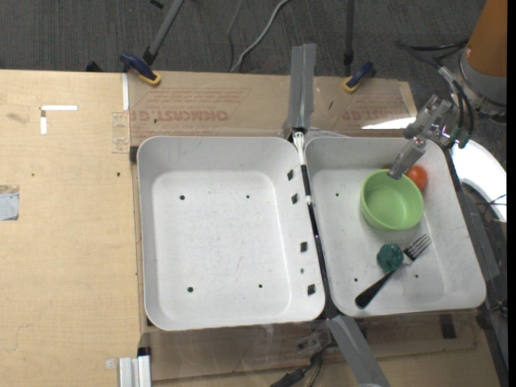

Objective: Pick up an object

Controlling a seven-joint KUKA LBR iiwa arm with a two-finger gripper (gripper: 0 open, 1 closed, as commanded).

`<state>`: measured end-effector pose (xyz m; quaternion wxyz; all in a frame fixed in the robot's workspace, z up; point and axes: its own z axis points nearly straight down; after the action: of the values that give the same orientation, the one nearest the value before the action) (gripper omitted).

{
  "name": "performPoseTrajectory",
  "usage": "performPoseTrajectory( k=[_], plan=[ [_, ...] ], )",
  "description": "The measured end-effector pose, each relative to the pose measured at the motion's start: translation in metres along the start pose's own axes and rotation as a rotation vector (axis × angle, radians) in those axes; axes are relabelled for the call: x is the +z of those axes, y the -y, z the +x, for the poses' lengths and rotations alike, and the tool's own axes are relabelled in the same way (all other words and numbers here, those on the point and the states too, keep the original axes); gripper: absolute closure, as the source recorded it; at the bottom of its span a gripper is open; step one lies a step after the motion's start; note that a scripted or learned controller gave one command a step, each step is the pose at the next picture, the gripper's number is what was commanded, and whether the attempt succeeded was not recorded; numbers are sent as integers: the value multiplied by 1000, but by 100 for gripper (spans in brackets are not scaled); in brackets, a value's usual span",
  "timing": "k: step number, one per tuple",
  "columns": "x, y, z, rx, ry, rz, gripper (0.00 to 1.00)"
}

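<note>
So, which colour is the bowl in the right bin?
Light green; the bowl shows clearly in the camera view, inside the right bin.

Pale wooden worktop [64, 216], bare and light brown across the left side, with a short white tape mark [56, 111] at far left and a small grey patch [6, 203] at the left edge. Bearing two shallow white bins side by side: left bin [153, 240] near the middle, right bin [339, 289] just beside it, rims touching along a black-clipped seam. Beneath the far edges of both, a flat brown cardboard sheet [201, 107] with reversed red lettering. Pinned at the far edge by two blue-and-yellow clamps, left clamp [139, 66] and right clamp [357, 77]. Between the bins, a grey bar [302, 87] running toward the far side.
</note>
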<state>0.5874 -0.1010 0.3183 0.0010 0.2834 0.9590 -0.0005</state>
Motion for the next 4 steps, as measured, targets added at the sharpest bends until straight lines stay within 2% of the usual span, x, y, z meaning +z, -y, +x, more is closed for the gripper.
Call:
performPoseTrajectory(
  k=[1, 2, 3, 4],
  plan=[
    [216, -36, -46, 2, -1, 0, 0],
    [221, 50, -48, -34, 3, -4, 0],
    [225, -25, -54, -43, 2, -3, 0],
    [226, 20, 29, 8, -1, 0, 0]
  ],
)
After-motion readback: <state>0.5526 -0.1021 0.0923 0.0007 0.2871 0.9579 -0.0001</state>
